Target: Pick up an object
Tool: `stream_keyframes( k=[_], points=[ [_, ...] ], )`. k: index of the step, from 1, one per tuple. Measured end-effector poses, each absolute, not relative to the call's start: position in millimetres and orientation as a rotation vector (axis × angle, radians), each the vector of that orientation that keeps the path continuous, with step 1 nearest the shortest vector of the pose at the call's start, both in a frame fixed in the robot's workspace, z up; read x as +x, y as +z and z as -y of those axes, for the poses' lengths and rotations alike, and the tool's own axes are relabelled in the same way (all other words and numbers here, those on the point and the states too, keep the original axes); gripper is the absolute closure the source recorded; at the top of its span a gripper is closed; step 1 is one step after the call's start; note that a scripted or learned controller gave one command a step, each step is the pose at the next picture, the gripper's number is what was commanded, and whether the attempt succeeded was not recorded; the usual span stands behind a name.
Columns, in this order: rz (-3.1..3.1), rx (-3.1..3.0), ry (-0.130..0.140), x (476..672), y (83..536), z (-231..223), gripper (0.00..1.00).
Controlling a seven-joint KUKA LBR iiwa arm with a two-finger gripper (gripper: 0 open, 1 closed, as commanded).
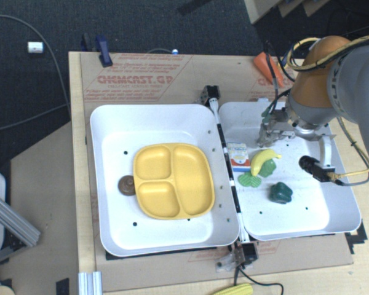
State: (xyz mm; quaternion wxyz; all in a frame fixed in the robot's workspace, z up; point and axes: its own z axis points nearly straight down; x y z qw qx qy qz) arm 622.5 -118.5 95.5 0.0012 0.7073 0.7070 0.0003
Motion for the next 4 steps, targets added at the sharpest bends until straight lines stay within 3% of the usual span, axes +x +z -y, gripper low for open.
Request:
stream_keyframes(
  k=[1,2,3,4],
  points=[
    [-2.219,2.221,0.001,622.4,95,118,0.0],
    [-2.216,2.22,0.001,601.3,86,102,0.0],
    [-2.217,2.22,0.003,601.4,95,101,1.0],
    [-2.217,2.221,0.003,601.2,95,101,0.0]
  ],
)
